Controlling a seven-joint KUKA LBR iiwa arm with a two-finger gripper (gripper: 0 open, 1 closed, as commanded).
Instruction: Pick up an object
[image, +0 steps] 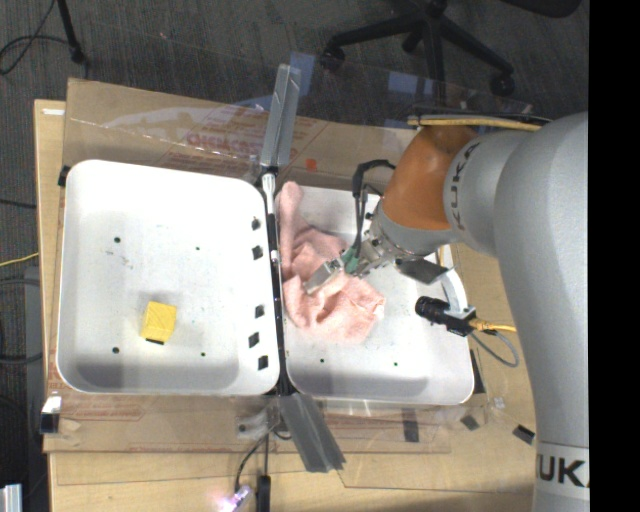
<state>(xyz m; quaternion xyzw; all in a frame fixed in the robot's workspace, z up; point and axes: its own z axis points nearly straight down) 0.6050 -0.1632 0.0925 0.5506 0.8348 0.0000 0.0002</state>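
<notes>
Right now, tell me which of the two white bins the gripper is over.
The right bin, the one holding the pink cloth. The gripper is down on that cloth; the left bin holds a yellow block.

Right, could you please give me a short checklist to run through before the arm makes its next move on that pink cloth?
1. Target in bin: pink cloth lies crumpled in the right bin, against the divider side. Ok.
2. Gripper over target: gripper sits low on the cloth's middle. Ok.
3. Finger state: too small to read. Cannot tell.
4. Cloth actually grasped: no fabric seen lifted. Cannot tell.
5. Other object out of the way: yellow block lies apart in the left bin. Ok.
6. Cable near the wrist: black cable loops close above the cloth. Cannot tell whether it snags.
</notes>
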